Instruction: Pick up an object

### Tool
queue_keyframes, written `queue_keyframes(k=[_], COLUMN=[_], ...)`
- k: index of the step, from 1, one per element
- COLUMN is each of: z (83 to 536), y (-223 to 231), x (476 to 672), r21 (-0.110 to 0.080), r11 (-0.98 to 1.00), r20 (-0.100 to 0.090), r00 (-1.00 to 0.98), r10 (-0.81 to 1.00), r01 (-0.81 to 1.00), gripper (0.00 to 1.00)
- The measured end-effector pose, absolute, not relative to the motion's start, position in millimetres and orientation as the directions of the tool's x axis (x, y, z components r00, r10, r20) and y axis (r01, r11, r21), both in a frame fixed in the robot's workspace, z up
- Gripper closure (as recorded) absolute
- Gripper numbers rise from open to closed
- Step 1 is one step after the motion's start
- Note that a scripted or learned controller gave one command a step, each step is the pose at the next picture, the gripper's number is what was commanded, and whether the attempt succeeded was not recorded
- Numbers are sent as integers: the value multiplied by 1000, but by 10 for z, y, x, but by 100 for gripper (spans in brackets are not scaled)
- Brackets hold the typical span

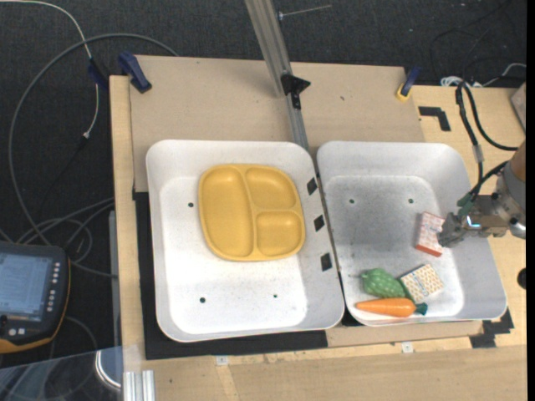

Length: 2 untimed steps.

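Gripper [456, 228] work is at the right bin [393, 161]: the tool sits low over that bin's right side, its tip just beside a small pink-and-white card [430, 233], close enough that they may touch. Whether the jaws are spread or closed I cannot tell; the tip is small and dark against the bin wall, and nothing is visibly held between them. The card lies flat or nearly so on the bin floor, right of centre. It looks light, thin and fairly stiff, so a flat lie gives little to pinch; taking it across its short edges, or tipping it against the wall first, seems the better bet, and it may slide on the smooth plastic. Toward the bin's near edge lie three more items: a green vegetable [383, 282], a checked packet [423, 282] just right of it, and a carrot [386, 307] in front of both. The carrot and the vegetable look like rigid toy plastic, rounded and light, easiest to grip across the middle; the carrot's taper could let it slip out. In the left bin [167, 249] rests a yellow tray [251, 211] with three compartments, well apart from the arm.
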<state>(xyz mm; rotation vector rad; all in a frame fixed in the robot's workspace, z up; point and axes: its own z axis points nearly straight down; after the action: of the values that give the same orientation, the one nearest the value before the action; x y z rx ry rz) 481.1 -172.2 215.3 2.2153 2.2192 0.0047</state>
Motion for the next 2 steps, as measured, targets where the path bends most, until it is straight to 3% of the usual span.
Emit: queue_keyframes(k=[1, 2], z=[2422, 2358], y=[-1723, -1122], x=[4825, 4958], r21=[5, -1], r11=[2, 7], r20=[-2, 4], r00=[-2, -7], r10=[1000, 1000], r01=[1000, 1000], gripper=[100, 100])
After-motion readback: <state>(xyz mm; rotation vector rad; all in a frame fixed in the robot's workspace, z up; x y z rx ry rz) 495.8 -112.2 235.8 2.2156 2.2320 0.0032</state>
